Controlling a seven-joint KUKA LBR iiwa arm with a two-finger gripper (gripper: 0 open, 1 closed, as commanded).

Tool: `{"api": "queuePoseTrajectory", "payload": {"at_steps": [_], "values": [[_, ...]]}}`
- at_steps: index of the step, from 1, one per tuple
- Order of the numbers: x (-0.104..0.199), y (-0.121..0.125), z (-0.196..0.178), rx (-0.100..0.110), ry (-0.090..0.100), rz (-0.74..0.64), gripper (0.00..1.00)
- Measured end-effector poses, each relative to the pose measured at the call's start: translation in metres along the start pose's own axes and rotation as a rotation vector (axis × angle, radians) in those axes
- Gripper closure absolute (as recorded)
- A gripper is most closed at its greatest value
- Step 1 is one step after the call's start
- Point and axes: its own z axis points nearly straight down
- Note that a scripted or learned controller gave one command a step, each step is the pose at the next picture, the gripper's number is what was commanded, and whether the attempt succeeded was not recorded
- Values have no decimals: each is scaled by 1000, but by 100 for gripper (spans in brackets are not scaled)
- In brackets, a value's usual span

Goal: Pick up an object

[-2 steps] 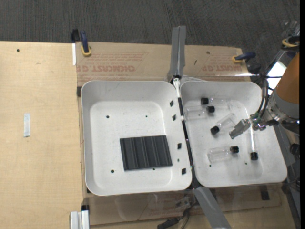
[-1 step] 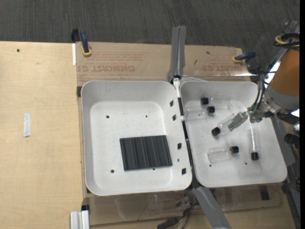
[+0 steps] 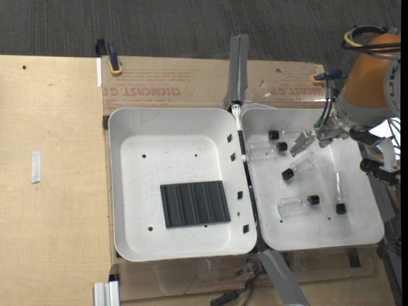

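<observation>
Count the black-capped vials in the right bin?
5. Back-left, beside it, middle, front centre, front right. Clear bodies are faint; the gripper may hide more.

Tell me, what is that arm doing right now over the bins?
Gripper low in the right bin, nothing seen between its fingers. Small clear vials with black caps lie scattered, none lifted. Dark ribbed tray sits in the left bin, out of the way.

The grey arm (image 3: 373, 75), orange-banded, reaches in from three o'clock, its gripper (image 3: 301, 143) angled down toward eight o'clock.
</observation>
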Motion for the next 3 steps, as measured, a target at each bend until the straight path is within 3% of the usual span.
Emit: {"api": "queuePoseTrajectory", "payload": {"at_steps": [1, 2, 3], "values": [[47, -6, 42, 1, 1, -70, 0], [19, 30, 47, 25, 14, -102, 0], [17, 33, 36, 13, 4, -104, 100]]}}
